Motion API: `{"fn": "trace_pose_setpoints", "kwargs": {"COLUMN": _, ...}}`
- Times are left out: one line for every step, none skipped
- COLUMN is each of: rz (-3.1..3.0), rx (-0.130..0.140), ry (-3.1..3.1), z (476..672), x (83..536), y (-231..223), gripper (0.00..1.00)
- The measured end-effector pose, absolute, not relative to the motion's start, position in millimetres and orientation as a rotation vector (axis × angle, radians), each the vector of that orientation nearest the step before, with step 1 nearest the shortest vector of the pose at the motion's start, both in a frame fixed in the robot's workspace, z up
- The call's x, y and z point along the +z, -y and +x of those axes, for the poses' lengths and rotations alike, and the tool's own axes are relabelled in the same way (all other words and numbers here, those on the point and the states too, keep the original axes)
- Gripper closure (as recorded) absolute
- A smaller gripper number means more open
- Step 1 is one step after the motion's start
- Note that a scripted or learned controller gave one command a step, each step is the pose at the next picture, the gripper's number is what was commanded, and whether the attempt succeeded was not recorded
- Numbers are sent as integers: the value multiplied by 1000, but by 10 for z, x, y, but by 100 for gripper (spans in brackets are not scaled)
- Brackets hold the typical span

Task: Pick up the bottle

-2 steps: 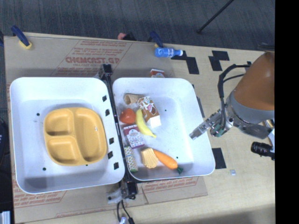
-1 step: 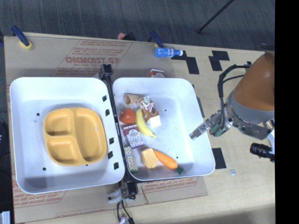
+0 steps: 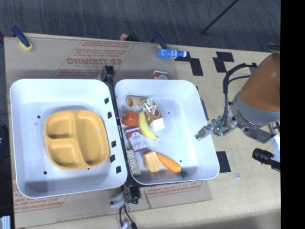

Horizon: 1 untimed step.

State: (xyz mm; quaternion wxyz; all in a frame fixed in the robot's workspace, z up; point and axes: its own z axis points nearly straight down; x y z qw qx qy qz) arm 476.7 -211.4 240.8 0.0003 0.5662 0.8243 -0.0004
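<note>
Beyond the right bin's (image 3: 202, 109) rim hovers the claw (image 3: 206, 131).

Even overhead light, soft image, no hard glare.

White bins (image 3: 28, 104) read bright but not blown out; faint grey shading along their inner walls, strongest in left bin's lower corner. Objects cast short, diffuse shadows. Dark floor (image 3: 95, 8) at top is dim, low detail. Overall focus soft, small labels unreadable. Arm (image 3: 261, 92) at right is blurry and close to lens. Bench edges slant, mild perspective skew.
</note>
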Motion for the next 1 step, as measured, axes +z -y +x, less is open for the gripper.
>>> {"fn": "trace_pose_setpoints", "kwargs": {"rz": 2012, "rx": -2, "ry": -2412, "z": 4769, "x": 2551, "y": 2031, "gripper": 100}}
